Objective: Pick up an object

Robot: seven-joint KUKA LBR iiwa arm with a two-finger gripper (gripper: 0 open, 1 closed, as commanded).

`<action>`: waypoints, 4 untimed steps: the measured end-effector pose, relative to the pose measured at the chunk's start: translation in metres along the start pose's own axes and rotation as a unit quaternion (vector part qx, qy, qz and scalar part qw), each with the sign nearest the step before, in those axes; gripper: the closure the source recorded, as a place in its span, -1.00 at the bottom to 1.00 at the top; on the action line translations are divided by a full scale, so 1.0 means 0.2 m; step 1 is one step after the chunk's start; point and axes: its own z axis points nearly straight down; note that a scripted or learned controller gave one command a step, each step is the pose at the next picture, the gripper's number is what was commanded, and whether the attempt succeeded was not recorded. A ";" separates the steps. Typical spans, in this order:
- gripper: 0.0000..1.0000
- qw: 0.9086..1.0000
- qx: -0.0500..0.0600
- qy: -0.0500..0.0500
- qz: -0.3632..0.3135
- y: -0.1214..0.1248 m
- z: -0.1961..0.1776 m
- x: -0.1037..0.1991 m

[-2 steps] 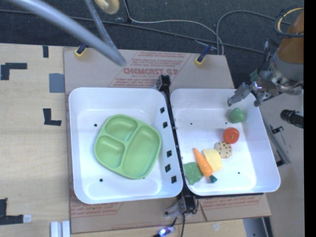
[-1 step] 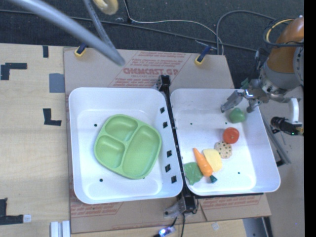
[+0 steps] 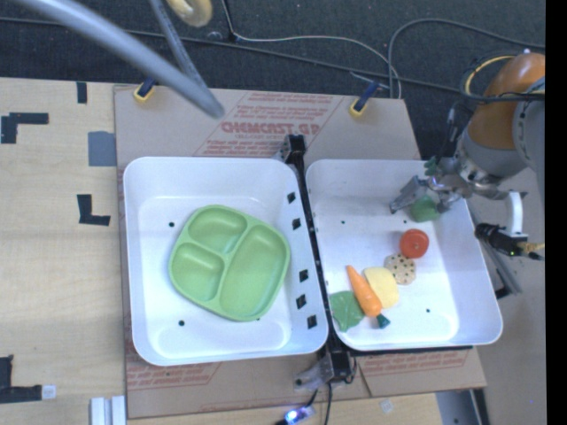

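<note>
Gripper [image 3: 416, 200] status: positioned over the upper right part of the right bin [image 3: 354, 177], fingers pointing left and down, with a small green object [image 3: 425, 209] lying against the fingertips. Whether the fingers are closed on this object or merely rest beside it cannot be told from the camera view, so no grasp should be assumed.

Scene, left to right:

1. Left bin [image 3: 142, 237]: holds a green divided plate [image 3: 230, 262], lying flat. It looks like rigid, smooth plastic. Its broad, shallow form offers only the raised rim as a hold.
2. Right bin, lower left: a green leafy piece [image 3: 345, 309] touches an orange carrot [image 3: 362, 290], which lies against a pale yellow piece [image 3: 384, 285]. These appear to be light toy foods, probably hard and somewhat slippery. The carrot is best taken across its narrow body.
3. Just right of these: a speckled cookie [image 3: 402, 269], flat and low, which is judged difficult to pinch.
4. Above the cookie: a red tomato [image 3: 414, 243], standing apart from its neighbours. Its rounded shape may roll or squirt out, so centre the fingers across its widest part.
5. Green object at the gripper: small and probably very light. It is the nearest candidate and should be taken across its middle.
</note>
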 end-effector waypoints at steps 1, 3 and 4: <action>-1.00 1.000 0.000 0.001 0.000 0.00 0.12 0.00; 1.00 1.000 -0.003 0.001 0.000 -0.03 -0.18 -0.02; 1.00 1.000 -0.003 0.001 0.000 -0.04 -0.46 0.01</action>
